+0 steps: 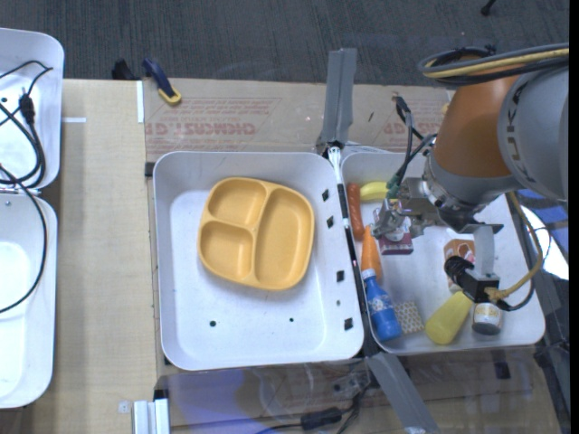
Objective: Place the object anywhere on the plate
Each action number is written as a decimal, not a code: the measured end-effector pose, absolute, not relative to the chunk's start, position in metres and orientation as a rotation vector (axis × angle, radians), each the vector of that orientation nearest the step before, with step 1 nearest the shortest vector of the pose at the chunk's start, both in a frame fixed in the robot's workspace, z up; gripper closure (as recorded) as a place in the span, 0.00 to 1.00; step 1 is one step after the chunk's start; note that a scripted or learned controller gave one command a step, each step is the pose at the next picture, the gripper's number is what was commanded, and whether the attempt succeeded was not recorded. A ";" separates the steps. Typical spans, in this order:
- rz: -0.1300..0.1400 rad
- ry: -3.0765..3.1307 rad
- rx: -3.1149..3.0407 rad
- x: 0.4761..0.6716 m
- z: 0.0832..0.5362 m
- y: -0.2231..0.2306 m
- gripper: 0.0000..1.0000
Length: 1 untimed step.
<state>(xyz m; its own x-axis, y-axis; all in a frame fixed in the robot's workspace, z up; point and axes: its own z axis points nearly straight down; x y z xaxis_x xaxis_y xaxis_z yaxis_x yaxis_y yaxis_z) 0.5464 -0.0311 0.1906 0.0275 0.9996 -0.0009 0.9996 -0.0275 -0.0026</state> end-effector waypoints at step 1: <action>0.007 -2.181 -2.259 0.584 0.190 0.036 1.00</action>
<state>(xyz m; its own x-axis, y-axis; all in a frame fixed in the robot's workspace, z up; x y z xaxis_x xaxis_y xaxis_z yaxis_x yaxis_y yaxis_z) 0.5843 0.0365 0.1899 0.0353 0.9994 -0.0022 0.9994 -0.0353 -0.0039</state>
